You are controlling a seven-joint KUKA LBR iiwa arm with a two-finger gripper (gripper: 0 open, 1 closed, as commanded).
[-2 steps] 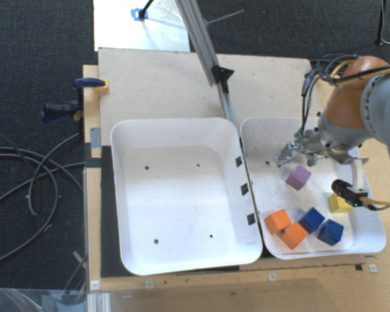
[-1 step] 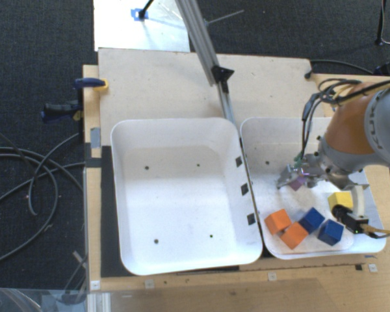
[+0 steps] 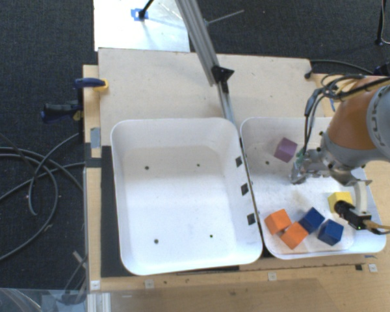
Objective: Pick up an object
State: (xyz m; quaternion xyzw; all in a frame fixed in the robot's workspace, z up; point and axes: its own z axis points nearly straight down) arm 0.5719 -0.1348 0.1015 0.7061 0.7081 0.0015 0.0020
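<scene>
Sat side by side on the bench: 2 white bins, the left bin (image 3: 182, 194) bare and the right bin (image 3: 273, 246) carrying 6 blocks. Hung low over the right bin's middle, gripper (image 3: 301, 174), opening impossible to tell. Lay nearest, just up-left of it, a purple block (image 3: 285, 149); farther toward the bin's near edge, 2 orange blocks (image 3: 286, 228), 2 blue blocks (image 3: 321, 225) and a yellow block (image 3: 340, 200).

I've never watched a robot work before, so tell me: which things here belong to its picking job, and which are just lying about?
Part of the job:
end effector
purple block
yellow block
orange blocks
blue blocks
right bin

Just lying about:
left bin
blue clamp
black cables
</scene>
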